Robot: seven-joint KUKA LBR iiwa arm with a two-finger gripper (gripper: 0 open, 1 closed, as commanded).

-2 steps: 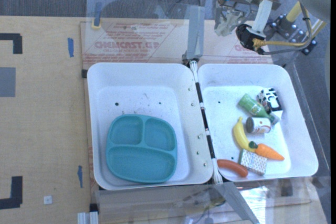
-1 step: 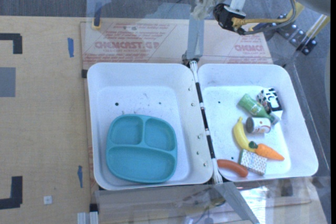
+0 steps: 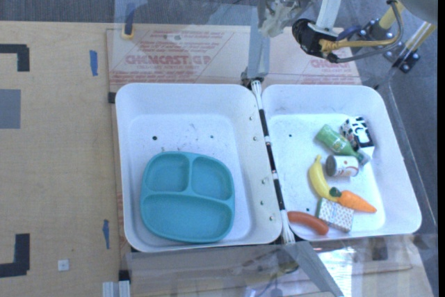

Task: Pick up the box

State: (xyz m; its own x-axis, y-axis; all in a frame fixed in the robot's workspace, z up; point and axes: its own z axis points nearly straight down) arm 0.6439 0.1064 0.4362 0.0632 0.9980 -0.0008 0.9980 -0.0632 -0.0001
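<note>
- Two white bins side by side on the counter (image 3: pixel 55 149): the left bin (image 3: pixel 132 108) and the right bin (image 3: pixel 389 122), touching along the middle seam.
- Left bin has one thing in it, a teal divided plate (image 3: pixel 186 196) with three compartments, sitting toward 6 o'clock of that bin.
- Right bin has the clutter, all bunched on its 3-to-6 o'clock side. I count one of each: a green bottle (image 3: pixel 334 140), a black-and-white cow toy (image 3: pixel 357 132), a small can (image 3: pixel 343 165), a banana (image 3: pixel 318 179), a carrot (image 3: pixel 356 201), a red sausage-looking thing (image 3: pixel 307 221).
- The box (image 3: pixel 335 214) is the small speckled one at about 5 o'clock of the right bin, lying flat on the floor of the bin.
- It's pretty hemmed in: carrot touching it at its 1 o'clock, banana end just at 11, red sausage thing just beside it at 9.
- The claw (image 3: pixel 277 16) is way up at 12 o'clock, above the back edge of the bins, well apart from the box. Can't tell if it's apart or together from here, too blurry.
</note>
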